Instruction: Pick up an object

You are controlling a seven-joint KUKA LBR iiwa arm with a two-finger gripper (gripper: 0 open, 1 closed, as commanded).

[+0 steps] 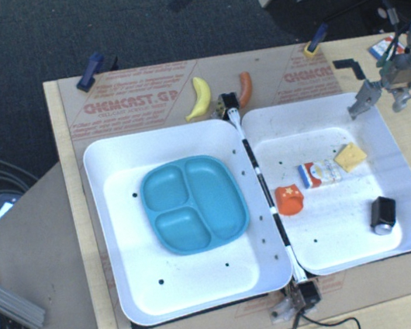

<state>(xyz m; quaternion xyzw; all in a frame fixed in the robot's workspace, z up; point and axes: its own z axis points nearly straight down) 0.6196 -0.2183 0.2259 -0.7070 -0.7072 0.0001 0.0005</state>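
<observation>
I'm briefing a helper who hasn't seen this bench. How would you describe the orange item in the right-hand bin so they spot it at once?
Start at the right bin of the two white ones. Along its left wall, near the divider, sits the small orange block. Its neighbours are a red-and-white packet, a yellow wedge and a black object; it alone is orange.
</observation>
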